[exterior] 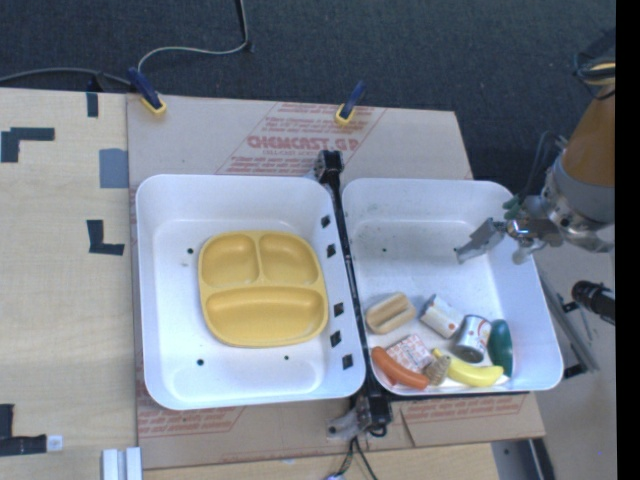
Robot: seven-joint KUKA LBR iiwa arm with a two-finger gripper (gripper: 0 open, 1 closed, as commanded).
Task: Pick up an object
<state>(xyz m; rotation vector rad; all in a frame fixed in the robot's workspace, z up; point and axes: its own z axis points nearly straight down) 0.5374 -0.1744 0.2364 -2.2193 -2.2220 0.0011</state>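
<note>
Gripper [497, 243] over right bin [440, 203], above bare floor near its far right side; fingers spread, nothing between them. Toys bunched at near edge: hot-dog bun [389, 312], carrot [398, 368], banana [474, 373], small can [468, 336], green piece [500, 344], perhaps a pepper. Yellow divided plate [264, 288] in left bin [165, 298].

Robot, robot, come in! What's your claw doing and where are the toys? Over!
Gripper open, nothing in it, over right bin. Toys piled at near edge: banana, hot dog, carrot. Yellow tray in left bin.
</note>
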